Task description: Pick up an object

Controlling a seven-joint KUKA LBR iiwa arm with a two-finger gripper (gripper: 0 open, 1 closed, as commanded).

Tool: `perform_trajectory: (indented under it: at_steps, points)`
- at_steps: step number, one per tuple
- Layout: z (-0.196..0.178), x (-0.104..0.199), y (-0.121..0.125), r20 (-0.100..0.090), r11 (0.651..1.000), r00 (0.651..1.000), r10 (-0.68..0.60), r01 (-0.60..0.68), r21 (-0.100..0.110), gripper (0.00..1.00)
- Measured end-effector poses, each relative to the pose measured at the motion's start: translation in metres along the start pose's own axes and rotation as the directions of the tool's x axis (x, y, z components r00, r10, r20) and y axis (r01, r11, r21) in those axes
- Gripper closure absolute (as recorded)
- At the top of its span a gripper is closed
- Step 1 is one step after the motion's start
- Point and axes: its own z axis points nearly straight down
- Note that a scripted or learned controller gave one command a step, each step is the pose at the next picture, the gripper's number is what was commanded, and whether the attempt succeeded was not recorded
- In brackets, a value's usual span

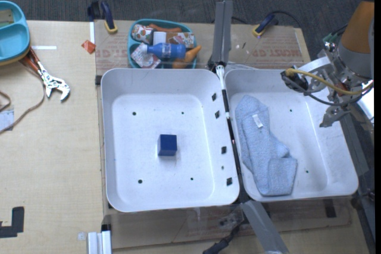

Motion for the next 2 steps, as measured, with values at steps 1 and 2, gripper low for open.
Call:
perform_trajectory:
  at_steps: [1, 2]
  points:
    - [0.020, 0.009, 0.049, -0.002, 1.000, 1.000, -0.001, 0.001, -0.001, 0.00]
    - [0.011, -0.005, 0.077, -0.003, 1.000, 1.000, -0.016, 0.016, -0.001, 0.00]
